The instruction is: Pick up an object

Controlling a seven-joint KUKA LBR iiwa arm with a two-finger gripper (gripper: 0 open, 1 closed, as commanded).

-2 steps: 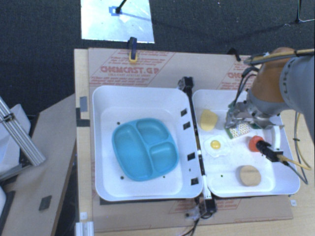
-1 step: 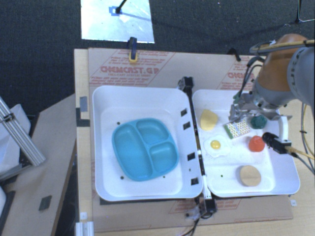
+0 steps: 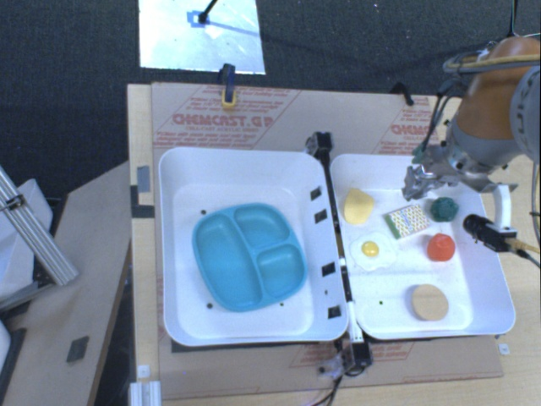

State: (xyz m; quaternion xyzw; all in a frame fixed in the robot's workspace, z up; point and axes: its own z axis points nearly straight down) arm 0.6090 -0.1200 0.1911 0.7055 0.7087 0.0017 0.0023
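Gripper (image 3: 420, 182) above right bin (image 3: 499, 299), beside green object (image 3: 444, 208).

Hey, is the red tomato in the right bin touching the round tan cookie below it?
Apart. The camera view shows bare white bin floor between the red tomato and the tan cookie, a plain gap.

Two white bins (image 3: 254, 163), one blue tray (image 3: 249, 256), six small food items (image 3: 429, 302)
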